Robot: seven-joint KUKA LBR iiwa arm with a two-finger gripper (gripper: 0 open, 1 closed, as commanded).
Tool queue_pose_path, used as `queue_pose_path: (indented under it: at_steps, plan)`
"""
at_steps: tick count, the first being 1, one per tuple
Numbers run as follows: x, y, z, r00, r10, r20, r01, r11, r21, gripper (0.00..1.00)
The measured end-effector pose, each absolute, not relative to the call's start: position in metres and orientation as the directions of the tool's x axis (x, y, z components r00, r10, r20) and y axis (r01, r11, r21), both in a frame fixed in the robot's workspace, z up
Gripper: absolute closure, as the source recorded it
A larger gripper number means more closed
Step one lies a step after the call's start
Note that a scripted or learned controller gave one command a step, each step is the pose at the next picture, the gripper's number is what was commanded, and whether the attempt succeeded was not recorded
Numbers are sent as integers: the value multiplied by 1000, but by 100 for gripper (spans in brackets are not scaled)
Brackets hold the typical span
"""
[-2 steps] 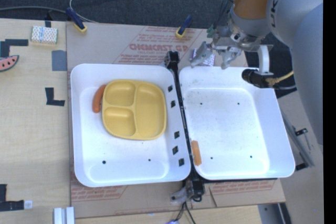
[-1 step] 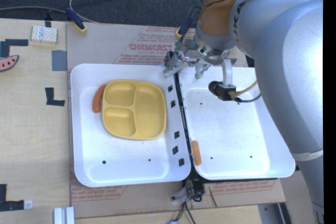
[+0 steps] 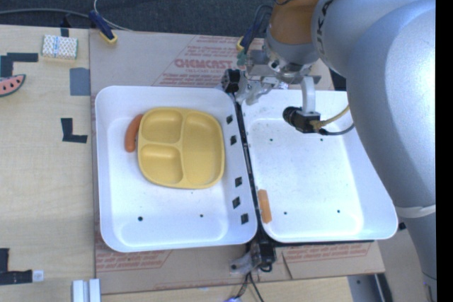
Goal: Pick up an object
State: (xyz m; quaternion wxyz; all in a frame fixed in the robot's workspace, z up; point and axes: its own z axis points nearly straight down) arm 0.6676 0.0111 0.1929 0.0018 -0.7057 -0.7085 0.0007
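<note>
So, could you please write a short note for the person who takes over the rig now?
Gripper: above the far end of the divider between the bins; nothing seen in it, finger state unclear.
Left bin: yellow plate, with an orange sausage at its left edge.
Right bin: small orange piece by the near left wall.
Done: no object picked yet.
Left: grasp one object and lift it.

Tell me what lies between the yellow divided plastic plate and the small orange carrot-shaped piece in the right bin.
The camera view shows the bins' adjoining white rims with black clips between plate and carrot piece.
</note>
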Motion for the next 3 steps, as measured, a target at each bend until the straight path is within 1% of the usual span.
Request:
queue_pose_path:
  at_steps: [1, 2, 3]
  plan:
    - [668, 11, 193, -4, 1000, 2, 1000, 4, -4, 0]
    - [668, 12, 202, -6, 1000, 3, 1000, 6, -5, 100]
    - [668, 12, 202, -6, 1000, 3, 1000, 6, -5, 0]
